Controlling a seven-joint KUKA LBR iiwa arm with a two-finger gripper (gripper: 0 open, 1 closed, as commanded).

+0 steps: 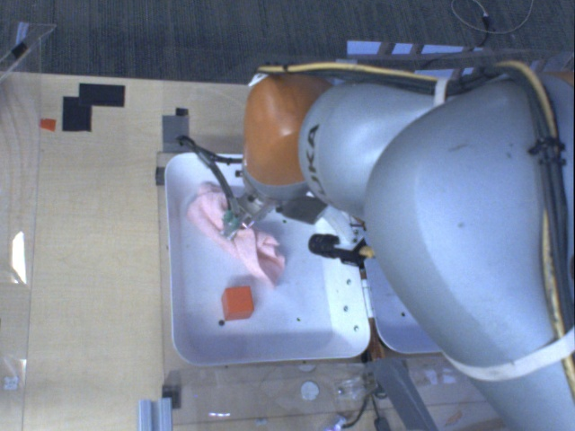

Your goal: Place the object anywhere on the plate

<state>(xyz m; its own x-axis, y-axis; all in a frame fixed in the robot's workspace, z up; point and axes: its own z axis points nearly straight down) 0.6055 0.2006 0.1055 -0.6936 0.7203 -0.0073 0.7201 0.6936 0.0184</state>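
The arm [422,196] reaches in from the right and covers much of the bench [90,268], its orange band [274,128] sitting over the upper edge of the left bin [193,344]. Below the band the wrist narrows to the claw [234,225], which is down in the upper left part of that bin. Its tip is small and partly hidden by the wrist, and whether it is spread or closed cannot be told from this angle, nor whether anything is caught in it. A pink cloth [235,232] lies crumpled in the bin, running from upper left to lower right, and the claw's tip sits right on its middle, touching or pressed into the folds. An orange cube [238,303] rests flat on the bin floor below the cloth, near it but apart, and well clear of the claw. A black cable [211,164] loops from the wrist down toward the claw. The right bin [395,335] shows as a slice of white under the arm.
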